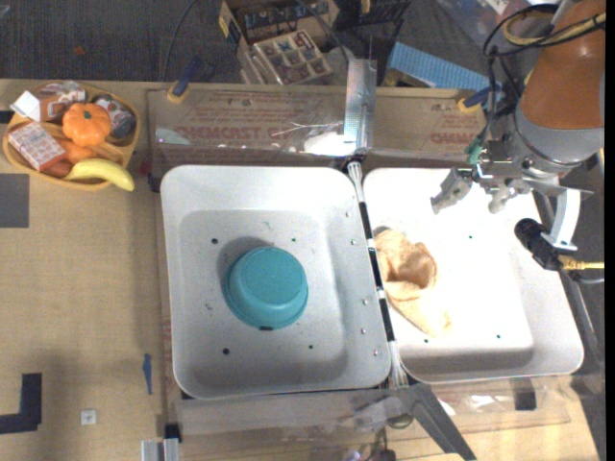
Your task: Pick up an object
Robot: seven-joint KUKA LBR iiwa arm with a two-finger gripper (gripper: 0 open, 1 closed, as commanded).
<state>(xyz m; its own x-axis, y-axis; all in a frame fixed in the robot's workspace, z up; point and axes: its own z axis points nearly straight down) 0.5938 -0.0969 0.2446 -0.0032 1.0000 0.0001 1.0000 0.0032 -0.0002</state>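
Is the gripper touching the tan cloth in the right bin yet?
Apart. The camera view shows the gripper open near the bin's far edge, with bare white floor between it and the tan cloth.

left bin (pixel 183 209): bowl (pixel 267 287) at centre
right bin (pixel 548 353): cloth (pixel 411 279) at 9 o'clock; gripper (pixel 477 192) above 12 o'clock

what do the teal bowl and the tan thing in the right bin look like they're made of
Bowl: probably plastic, going by its smooth, even teal surface with a soft matte sheen and no visible grain; it sits upside down in the left bin. Tan thing: looks like soft cloth, crumpled into folds and draped limply on the right bin floor.
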